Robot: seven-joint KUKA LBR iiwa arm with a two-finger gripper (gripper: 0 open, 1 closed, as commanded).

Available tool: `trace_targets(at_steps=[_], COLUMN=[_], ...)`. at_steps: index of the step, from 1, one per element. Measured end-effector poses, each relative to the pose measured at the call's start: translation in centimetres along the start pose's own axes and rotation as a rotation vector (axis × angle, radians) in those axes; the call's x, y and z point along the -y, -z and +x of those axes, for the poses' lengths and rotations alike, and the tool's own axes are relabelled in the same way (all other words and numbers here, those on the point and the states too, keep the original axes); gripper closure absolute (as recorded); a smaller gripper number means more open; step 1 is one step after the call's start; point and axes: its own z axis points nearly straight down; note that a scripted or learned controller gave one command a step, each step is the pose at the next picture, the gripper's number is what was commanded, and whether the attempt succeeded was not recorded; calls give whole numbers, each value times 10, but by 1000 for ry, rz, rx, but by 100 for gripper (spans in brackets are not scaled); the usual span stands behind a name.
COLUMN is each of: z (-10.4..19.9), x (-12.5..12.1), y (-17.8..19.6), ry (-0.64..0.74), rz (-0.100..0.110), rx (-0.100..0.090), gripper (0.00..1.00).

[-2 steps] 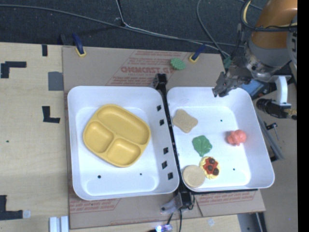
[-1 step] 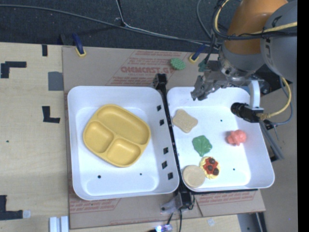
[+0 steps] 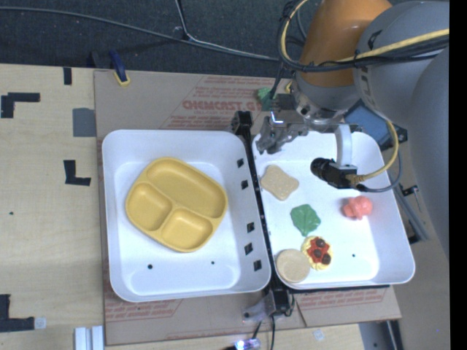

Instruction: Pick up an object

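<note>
In the right bin [image 3: 379,265] lie a tan slice of toast [image 3: 279,182], a green leafy piece [image 3: 305,218], a pink lump [image 3: 357,208], a round beige disc [image 3: 292,265] and a small yellow piece with red topping [image 3: 318,251]. My gripper [image 3: 271,138] hangs over the bin's far left corner, just beyond the toast, under the orange-banded wrist. Nothing shows between its fingers. A black part of the tool [image 3: 330,172] juts out to the right of the toast.
The left bin [image 3: 117,195] holds a yellow three-compartment plate [image 3: 176,203]. A black divider with clips [image 3: 250,195] runs between the bins. The grey arm covers the far right corner. Cables cross the dark floor behind the bench.
</note>
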Motion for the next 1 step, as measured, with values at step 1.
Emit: trace_targets(at_steps=[1], z=[58], x=[-11], y=[-5], ry=[0], rz=[-1], rx=[0], gripper=[100])
